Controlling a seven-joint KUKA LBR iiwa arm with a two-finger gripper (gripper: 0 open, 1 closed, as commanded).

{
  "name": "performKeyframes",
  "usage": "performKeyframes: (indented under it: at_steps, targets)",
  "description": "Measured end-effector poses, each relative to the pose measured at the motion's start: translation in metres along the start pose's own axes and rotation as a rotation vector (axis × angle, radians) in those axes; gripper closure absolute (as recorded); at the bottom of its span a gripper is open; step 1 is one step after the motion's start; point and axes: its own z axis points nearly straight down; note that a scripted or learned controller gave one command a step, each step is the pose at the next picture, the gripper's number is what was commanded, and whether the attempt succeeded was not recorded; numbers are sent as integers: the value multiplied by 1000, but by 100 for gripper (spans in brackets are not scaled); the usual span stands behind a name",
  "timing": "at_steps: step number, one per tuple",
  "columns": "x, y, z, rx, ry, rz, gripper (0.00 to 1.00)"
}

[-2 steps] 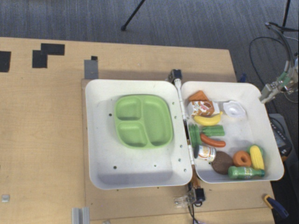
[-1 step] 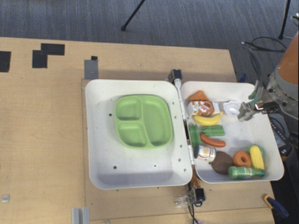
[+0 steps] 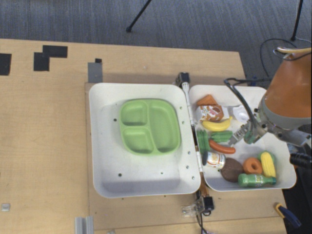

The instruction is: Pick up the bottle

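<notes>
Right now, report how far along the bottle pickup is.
Nothing looks done: the green bottle lies on its side at the near edge of the right bin, untouched. The gripper hovers over the toy food farther back. Reaching, grasping and lifting remain.

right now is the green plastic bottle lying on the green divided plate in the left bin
No, the green plastic bottle lies on its side in the right white bin, apart from the green divided plate.
</notes>
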Motion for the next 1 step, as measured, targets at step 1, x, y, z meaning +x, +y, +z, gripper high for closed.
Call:
performKeyframes:
  at_steps: [1]
  targets:
    - [34, 25, -6, -2, -1, 176, 100]
